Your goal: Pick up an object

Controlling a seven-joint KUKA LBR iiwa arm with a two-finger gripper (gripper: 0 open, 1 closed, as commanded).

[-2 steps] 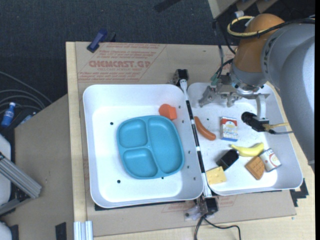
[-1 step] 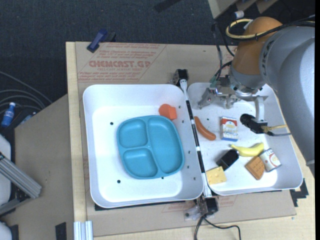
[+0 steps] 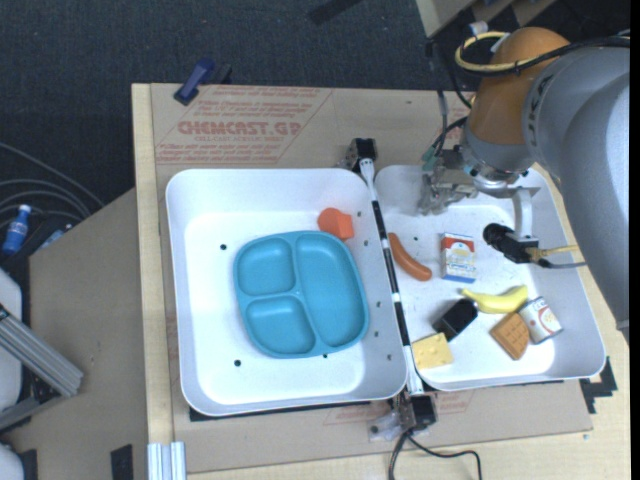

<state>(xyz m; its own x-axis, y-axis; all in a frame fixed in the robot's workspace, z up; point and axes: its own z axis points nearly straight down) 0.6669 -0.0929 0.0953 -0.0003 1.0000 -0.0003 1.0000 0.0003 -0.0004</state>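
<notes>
My gripper [image 3: 441, 196] hangs over the far left corner of the right bin [image 3: 575, 363], with nothing seen in it. In that bin, nearer the front, lie an orange-brown sausage [image 3: 410, 257], a red and white carton [image 3: 458, 258], a yellow banana [image 3: 497, 299], a black block [image 3: 456, 318], a pale cheese wedge [image 3: 432, 351], a brown cracker [image 3: 510, 337] and a small red and white can [image 3: 543, 318]. The sausage and carton are the closest to the gripper, a short way in front of it.
The left bin [image 3: 200, 228] holds a blue divided plate [image 3: 300, 293] and a small orange object [image 3: 337, 222] by its far right wall. A black-clipped divider [image 3: 385, 258] separates the bins. A blue object [image 3: 195, 81] lies beyond the bench's far edge.
</notes>
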